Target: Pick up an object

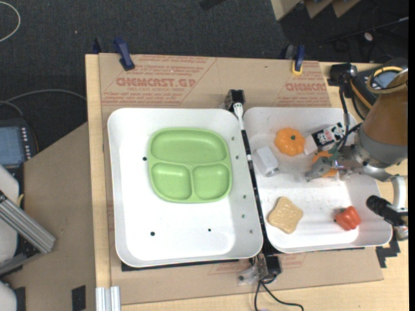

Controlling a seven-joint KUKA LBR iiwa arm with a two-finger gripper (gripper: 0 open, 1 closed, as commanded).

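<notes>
Nearest the camera, in the right bin (311, 241), a tan cracker (285, 215) is lying by the front left corner, and a red pepper (347, 218) is sitting toward the front right, well apart from it. Farther back in the same bin, the gripper (322, 168) is hanging low over the middle, reaching in from the right under the grey arm (382, 135) with its orange band; something small and orange is showing at its tip, but whether the fingers are spread or pinching it I cannot tell. Left of the gripper a grey block (266, 160) is resting near the bin's left wall. Just behind, an orange pumpkin (289, 142) is sitting upright, with a small black-and-white box (327, 136) beside it on the right, close to the arm. In the left bin (130, 193), a green three-part tray (190, 164) is lying flat toward the back.
</notes>
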